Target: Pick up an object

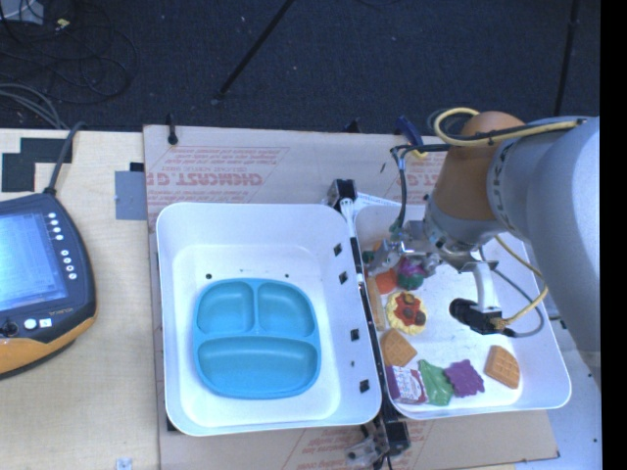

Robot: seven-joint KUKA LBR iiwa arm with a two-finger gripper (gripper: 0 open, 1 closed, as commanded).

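The bench (108,380) bears two white bins — left (181,233), right (549,385) — beside a pendant (39,277).

My one camera fixed above bench (98,164), looking down at slant on both bins (176,262); arm (529,174) enters from right.

The grey arm (549,179) comes in from the right, bulky and bent downward, its orange band (470,169) sitting just above the wrist. The tool (404,262) hangs low at the arm's left end, cables looped about it, its tips too cluttered to read.
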